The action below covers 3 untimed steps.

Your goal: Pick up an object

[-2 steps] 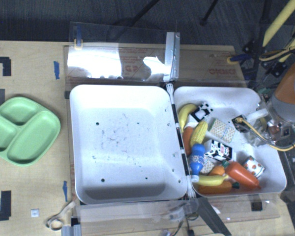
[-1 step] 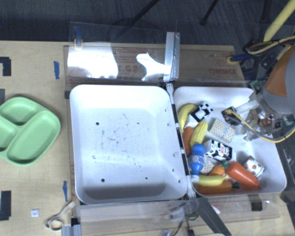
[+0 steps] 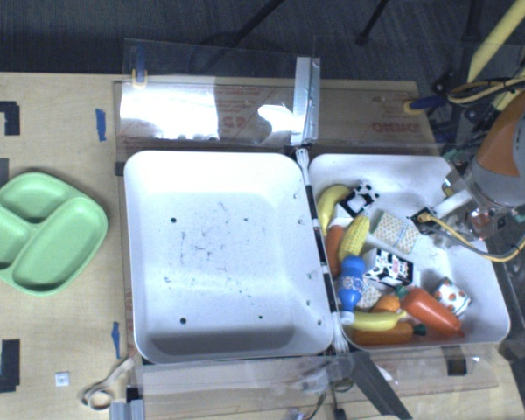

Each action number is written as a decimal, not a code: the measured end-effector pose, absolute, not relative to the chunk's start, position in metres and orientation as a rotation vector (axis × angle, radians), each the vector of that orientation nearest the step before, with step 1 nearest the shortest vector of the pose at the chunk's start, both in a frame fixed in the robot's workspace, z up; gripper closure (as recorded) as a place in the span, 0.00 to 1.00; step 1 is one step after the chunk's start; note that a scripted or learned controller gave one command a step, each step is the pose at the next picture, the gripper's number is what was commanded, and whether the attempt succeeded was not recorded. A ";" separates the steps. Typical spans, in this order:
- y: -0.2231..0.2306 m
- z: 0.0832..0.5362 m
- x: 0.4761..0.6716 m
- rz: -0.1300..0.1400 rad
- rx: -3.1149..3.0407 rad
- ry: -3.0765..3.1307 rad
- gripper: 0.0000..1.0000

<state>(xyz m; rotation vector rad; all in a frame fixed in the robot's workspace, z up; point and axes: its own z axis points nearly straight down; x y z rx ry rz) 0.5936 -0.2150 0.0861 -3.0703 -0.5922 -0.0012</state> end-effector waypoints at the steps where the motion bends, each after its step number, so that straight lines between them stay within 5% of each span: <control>1: -0.220 0.120 0.529 0.005 -3.122 -0.313 1.00; 2: -0.193 0.097 0.559 0.002 -3.124 -0.318 1.00; 3: -0.220 0.103 0.504 0.004 -3.117 -0.319 1.00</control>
